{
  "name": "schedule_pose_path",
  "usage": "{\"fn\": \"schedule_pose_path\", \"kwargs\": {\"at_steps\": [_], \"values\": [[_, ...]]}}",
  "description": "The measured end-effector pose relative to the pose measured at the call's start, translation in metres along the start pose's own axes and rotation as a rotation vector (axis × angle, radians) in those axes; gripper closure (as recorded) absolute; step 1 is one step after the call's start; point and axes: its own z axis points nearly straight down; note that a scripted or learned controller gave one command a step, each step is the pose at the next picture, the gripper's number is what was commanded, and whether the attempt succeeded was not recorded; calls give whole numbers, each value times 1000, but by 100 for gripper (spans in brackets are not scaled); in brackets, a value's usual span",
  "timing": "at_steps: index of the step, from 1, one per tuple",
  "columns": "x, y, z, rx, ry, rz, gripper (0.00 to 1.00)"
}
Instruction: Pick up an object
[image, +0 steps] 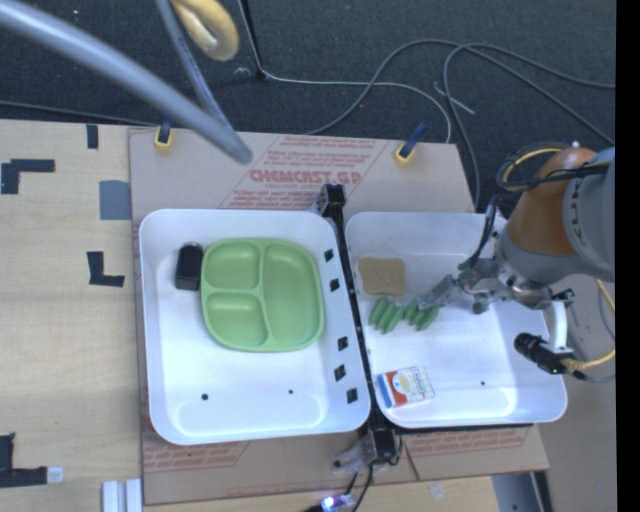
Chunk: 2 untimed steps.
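Green bean pods (403, 316) lie in a small bunch in the right bin (500, 405), left of its centre; the pods sit side by side, each with its long axis running from lower left to upper right in the camera view, tilted slightly from vertical. Just above the bunch, and apart from it, rests a tan square pad (382, 275). A small white card with red and blue print (404, 385) lies near the front left corner of the same bin. The tool (440, 294) reaches in from the right and sits just beside the right end of the bunch; whether its fingers are spread or pressed together cannot be told from this view, and no pod is visibly held. The left bin (165, 395) holds a green divided plate (263, 295) with a black block (188, 267) touching its left edge. Both bins rest on a cardboard sheet (300, 165) on the desk (60, 330).
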Motion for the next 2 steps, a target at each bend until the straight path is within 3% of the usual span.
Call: {"fn": "schedule_pose_path", "kwargs": {"at_steps": [1,2], "values": [[2,4,-15,-13,1,-1,100],[-3,3,-77,-1,-5,2,100]]}}
